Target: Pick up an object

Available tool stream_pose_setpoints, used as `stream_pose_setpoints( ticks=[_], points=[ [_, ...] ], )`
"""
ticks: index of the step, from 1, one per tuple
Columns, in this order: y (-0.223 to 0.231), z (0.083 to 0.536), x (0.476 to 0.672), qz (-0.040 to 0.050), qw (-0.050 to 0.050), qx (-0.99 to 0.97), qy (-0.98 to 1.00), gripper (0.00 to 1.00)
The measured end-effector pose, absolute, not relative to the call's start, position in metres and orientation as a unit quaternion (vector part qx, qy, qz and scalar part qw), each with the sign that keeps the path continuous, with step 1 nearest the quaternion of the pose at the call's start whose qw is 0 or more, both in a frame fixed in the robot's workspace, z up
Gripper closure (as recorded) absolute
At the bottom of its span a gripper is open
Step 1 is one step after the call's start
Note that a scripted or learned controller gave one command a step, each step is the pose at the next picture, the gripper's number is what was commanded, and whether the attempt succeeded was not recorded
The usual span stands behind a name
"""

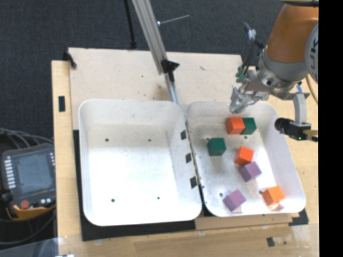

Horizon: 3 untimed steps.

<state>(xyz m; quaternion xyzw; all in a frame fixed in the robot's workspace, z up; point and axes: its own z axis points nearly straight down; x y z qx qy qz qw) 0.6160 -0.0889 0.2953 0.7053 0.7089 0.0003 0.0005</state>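
Tool (238, 105): hanging over the right bin (286, 159) near its far rim, finger state impossible to tell, nothing seen gripped; blocks all lying loose in that bin, nearest an orange block (234, 125) touching a green one (248, 125); pick not yet made.

Orange cubes: three, at (234, 125), (244, 155) and (273, 195).
Green cubes: two, at (248, 125) and (216, 146).
Purple cubes: two, at (250, 171) and (234, 199).
Cubes altogether: seven.
White bins: two, left (86, 116) and right (289, 159).
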Motion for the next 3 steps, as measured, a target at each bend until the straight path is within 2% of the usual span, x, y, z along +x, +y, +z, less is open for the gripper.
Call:
stream_pose_setpoints(
  ticks=[1,2,3],
  points=[
    [-0.048,0.275,0.584,-0.0004,-0.001,0.705,0.709,1.00],
    [0.003,0.267,0.568,0.0002,-0.001,0.705,0.710,1.00],
    [0.036,0.258,0.546,-0.0001,0.000,0.705,0.709,1.00]
  ],
)
